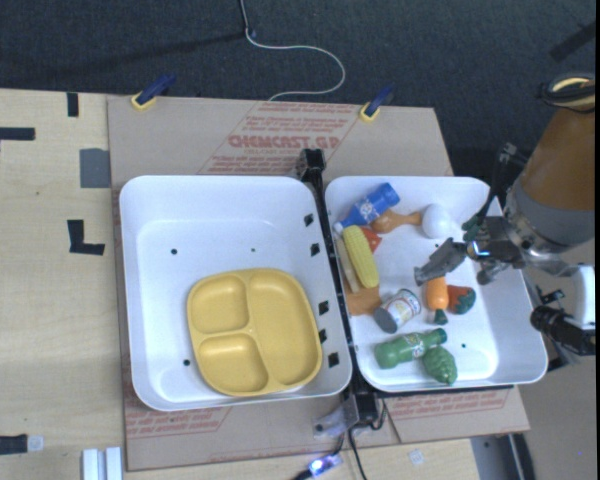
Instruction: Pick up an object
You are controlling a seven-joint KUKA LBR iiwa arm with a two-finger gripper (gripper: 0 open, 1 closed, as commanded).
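Crowding my gripper (458, 260): white egg (436, 220) at 11 o'clock, small can (401, 308) at 8. Orange pepper (437, 294) below, glossy. Grip state: cannot tell.

I have one fixed camera, mounted above the bench (40, 268) and looking down at a slant. It sits far enough back that I get both white bins whole, the left bin (140, 208) and the right bin (510, 363), with the arm (565, 183) entering from my right.
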